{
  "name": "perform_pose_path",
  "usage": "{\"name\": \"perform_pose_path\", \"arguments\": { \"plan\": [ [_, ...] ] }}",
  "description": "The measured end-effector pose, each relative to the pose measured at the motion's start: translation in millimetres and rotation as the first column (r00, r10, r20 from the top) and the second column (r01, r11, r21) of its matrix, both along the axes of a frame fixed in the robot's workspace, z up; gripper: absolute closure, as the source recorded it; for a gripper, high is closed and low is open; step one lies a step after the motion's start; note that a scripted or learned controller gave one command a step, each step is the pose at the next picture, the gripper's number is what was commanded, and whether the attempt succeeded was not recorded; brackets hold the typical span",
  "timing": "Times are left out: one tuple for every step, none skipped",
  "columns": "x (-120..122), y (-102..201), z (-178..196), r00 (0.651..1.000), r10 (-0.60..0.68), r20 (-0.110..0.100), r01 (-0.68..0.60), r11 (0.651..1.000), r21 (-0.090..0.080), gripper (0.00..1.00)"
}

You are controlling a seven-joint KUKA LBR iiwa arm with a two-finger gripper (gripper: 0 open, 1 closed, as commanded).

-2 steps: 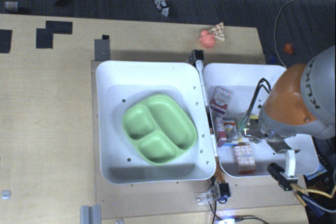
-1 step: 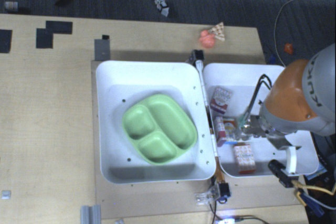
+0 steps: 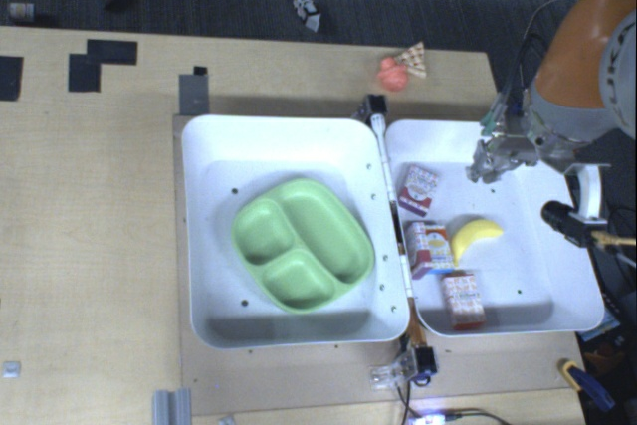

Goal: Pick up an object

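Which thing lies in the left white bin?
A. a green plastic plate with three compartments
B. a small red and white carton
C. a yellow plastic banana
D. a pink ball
A: the green plastic plate with three compartments lies alone in the left white bin, while the yellow plastic banana and the small cartons lie in the right white bin.

The grey arm [image 3: 595,65] reaches in from the right, orange band uppermost, wrist bent down and leftward, its gripper [image 3: 486,169] hanging low with nothing seen between the jaws.
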State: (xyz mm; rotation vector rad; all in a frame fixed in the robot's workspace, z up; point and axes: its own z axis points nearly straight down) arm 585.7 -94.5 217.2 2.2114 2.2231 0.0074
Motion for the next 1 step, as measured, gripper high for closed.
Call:
{"name": "perform_pose_path", "arguments": {
  "plan": [
    [-0.9,0.0,-1.3,1.000,0.000,-0.004,0.000,1.000,0.000,0.00]
  ]
}}
